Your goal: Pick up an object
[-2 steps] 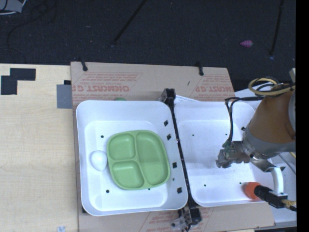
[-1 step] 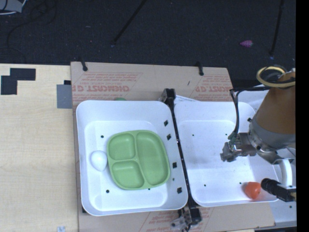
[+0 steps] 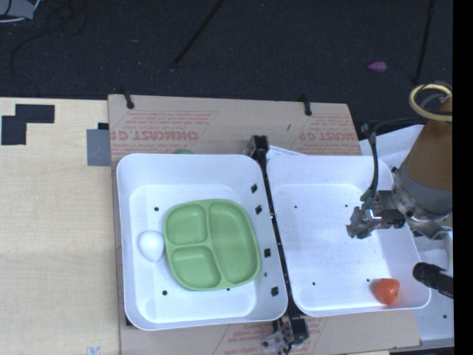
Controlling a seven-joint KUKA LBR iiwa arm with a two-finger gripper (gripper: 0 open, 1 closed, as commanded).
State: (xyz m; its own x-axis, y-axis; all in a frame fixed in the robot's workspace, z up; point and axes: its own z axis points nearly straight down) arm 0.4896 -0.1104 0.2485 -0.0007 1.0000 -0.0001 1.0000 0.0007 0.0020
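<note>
A green divided plate [image 3: 211, 243] lies in the left bin [image 3: 140, 183], with a white egg-shaped object [image 3: 151, 245] touching its left edge. A small orange-red object [image 3: 386, 291] rests in the near right corner of the right bin [image 3: 318, 198]. My gripper [image 3: 361, 224] hangs over the right side of the right bin, above and a little left of the orange object, with nothing visible between its fingers. The arm [image 3: 432, 161] comes in from the right.
The two bins sit side by side on a cardboard sheet [image 3: 222, 128], joined by a black divider [image 3: 270, 228]. A light wooden tabletop [image 3: 52, 228] extends to the left. Dark floor with cables lies beyond.
</note>
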